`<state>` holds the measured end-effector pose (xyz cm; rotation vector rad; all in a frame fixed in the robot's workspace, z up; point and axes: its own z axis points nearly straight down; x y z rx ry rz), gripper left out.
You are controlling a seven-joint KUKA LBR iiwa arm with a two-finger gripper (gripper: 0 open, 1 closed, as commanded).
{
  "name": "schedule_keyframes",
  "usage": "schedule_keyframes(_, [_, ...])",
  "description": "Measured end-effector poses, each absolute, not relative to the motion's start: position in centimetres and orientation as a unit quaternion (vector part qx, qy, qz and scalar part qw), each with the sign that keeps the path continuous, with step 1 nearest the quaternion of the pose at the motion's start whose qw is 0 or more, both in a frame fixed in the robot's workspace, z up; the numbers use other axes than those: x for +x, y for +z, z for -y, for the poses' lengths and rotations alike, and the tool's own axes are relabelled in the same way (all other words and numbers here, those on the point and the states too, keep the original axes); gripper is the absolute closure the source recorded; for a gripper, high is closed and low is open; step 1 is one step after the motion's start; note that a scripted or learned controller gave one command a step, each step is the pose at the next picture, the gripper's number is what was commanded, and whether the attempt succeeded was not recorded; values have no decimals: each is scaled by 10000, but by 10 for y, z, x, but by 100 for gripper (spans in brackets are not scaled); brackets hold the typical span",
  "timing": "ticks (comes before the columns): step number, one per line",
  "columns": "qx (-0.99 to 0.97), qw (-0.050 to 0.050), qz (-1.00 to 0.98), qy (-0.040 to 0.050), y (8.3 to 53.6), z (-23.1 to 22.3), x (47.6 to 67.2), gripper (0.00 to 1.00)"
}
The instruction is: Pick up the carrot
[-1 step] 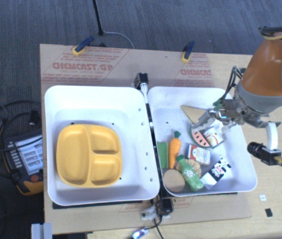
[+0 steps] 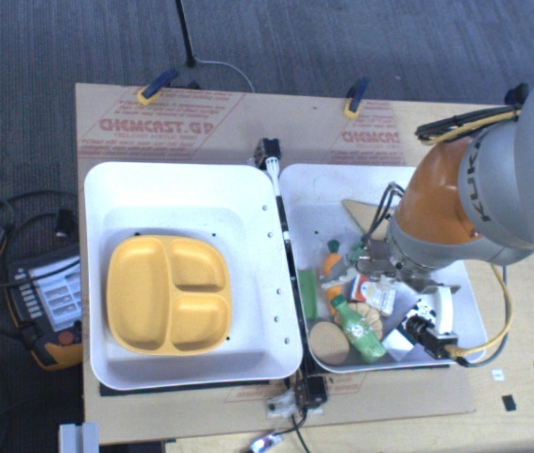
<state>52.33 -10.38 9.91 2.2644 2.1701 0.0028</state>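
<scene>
My arm [image 2: 456,206] covers much of the right bin [image 2: 470,324]; the carrot [image 2: 332,249] is perhaps that orange bit. The gripper [image 2: 373,274] sits low in the clutter, its grip unreadable.

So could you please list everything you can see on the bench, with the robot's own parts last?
Left bin: one, white, left on bench.
Divided plate: one, yellow, three compartments, in left bin.
Right bin: one, white, beside left bin.
Green bottle: one, lying in right bin near front edge.
Tan round item: one, front left corner of right bin.
Small orange piece: one, possibly the carrot, amid the clutter.
Clamps: two, yellow and blue, back edge of board.
Arm: one, grey and orange, over right bin.
</scene>
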Motion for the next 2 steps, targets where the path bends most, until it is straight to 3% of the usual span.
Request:
schedule_keyframes(1, [7989,31,-6015,4,90,102,582,0])
schedule_keyframes(2, [8393,122,-5435,86,91,102,541,0])
